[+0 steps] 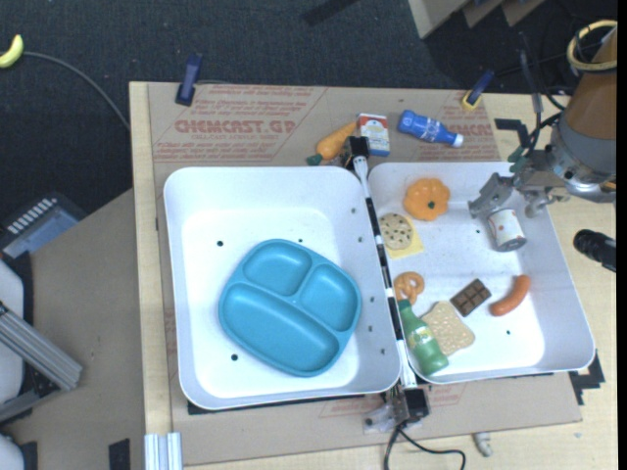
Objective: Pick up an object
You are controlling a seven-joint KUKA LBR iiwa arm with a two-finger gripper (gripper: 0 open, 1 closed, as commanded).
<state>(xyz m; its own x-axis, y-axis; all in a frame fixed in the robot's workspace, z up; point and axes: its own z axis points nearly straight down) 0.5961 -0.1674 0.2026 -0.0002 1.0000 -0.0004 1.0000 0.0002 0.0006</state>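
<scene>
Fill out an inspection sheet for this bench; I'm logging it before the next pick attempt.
Surface: cardboard sheet bearing two white bins.
Job's things: right bin holds pumpkin, cookie, pretzel, green bottle, cracker, chocolate, sausage, metal can.
Clutter: blue tray in left bin; carrot, carton, blue bottle behind bins.
Gripper: gripper over the can; grasp unclear.
Cables: one on floor, one at front.
Surroundings: dark carpet.

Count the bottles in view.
2. A green plastic bottle lies in the right bin at its near left corner; a blue plastic bottle lies on the cardboard behind that bin. None seems hidden.
</scene>
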